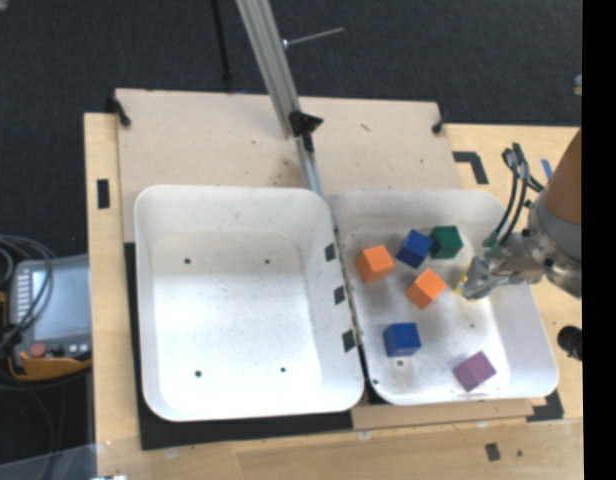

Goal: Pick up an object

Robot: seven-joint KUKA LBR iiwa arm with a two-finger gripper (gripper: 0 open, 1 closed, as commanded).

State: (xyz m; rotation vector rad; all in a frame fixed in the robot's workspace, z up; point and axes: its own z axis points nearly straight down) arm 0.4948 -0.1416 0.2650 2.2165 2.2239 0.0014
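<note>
Six cubes lie in the right bin (518, 368): nearest, a purple cube (475, 370) and a blue cube (401, 339); farther, two orange cubes (426, 288) (375, 262), another blue (414, 247) and a green cube (446, 241). Just right of the nearer orange cube hangs the hand (475, 283); whether it is clenched or released I cannot tell.

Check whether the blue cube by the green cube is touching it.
Touching. The camera view shows the blue cube pressed against the green cube, no white bin floor between them.

Two bins stand side by side on the bench (103, 268). In the right bin (528, 353) lie six blocks (402, 338), and the gripper (473, 283) is just right of them.
</note>
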